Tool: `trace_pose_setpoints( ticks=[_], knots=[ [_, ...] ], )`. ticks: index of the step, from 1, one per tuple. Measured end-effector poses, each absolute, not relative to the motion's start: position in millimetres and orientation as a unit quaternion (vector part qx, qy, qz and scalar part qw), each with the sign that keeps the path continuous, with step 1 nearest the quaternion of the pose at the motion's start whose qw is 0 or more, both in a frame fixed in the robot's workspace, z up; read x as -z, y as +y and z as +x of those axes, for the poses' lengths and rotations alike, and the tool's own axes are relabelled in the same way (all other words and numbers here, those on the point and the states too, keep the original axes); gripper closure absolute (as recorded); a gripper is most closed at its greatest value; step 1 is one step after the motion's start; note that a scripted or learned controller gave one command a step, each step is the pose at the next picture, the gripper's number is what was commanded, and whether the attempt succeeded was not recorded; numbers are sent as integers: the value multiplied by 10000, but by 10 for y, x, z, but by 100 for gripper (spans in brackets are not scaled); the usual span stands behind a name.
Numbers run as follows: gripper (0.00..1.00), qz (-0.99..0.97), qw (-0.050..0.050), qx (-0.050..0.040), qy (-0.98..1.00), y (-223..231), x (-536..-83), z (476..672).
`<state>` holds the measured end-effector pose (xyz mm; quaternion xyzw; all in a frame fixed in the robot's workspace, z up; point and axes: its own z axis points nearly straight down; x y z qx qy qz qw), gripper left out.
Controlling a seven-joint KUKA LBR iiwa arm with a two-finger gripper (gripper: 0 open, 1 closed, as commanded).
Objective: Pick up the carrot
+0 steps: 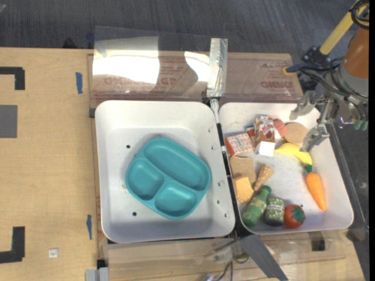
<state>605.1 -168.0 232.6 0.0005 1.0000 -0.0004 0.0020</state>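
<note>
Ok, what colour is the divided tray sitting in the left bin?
Teal: the divided tray shows plainly in the camera view, in the left bin.

Glossy plastic carrot (316, 189), matt bin (111, 127).

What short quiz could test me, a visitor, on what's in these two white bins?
1. True or false: the orange carrot lies in the right white bin.
2. Which bin holds the teal divided plastic tray: A left, B right?
3. Fill in: the yellow banana lies just ___ the carrot in the view.

Key: 1 true. 2 A, the left white bin. 3 above. The tool hovers over the right bin's top edge.
</note>
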Motion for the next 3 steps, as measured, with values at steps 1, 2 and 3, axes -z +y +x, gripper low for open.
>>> trace_pose_setpoints(
  ticks=[1, 2, 3],
  knots=[
    [0, 305, 46, 8, 9995, -2018, -971, 5687],
    [0, 293, 39, 9, 9996, -2244, -880, 5212],
    [100, 274, 92, 25, 9996, -2236, -1005, 5256]
  ],
)
